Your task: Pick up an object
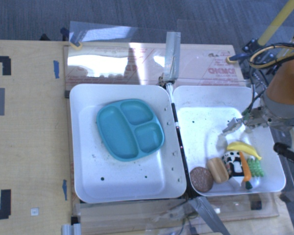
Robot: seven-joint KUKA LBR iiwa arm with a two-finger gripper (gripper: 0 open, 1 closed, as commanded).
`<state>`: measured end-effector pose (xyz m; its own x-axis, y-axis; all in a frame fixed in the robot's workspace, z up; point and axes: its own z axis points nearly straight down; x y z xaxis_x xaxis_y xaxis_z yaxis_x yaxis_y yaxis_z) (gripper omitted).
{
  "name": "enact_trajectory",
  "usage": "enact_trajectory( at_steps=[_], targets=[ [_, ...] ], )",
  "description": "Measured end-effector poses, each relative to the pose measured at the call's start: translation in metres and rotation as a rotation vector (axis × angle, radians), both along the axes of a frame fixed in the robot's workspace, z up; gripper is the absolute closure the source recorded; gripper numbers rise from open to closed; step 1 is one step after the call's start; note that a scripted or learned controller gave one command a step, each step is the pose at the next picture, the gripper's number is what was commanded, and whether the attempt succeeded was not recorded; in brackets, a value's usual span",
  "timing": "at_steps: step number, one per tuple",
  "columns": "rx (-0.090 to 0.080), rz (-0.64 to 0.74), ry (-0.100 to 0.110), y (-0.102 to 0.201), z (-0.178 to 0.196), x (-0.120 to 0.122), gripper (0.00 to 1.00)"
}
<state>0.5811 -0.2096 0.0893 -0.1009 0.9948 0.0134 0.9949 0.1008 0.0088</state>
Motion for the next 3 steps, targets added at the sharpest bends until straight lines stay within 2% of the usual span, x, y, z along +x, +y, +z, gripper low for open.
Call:
enact_trajectory(
  at_steps=[1, 2, 3],
  targets=[
    [-0.012, -0.056, 0.0, 0.048, -0.002, -0.076, 0.0],
    [-0.015, -0.217, 0.004, 0.048, -0.002, -0.048, 0.0],
    [-0.015, -0.252, -0.001, 0.044, -0.002, -0.099, 0.0]
  ],
)
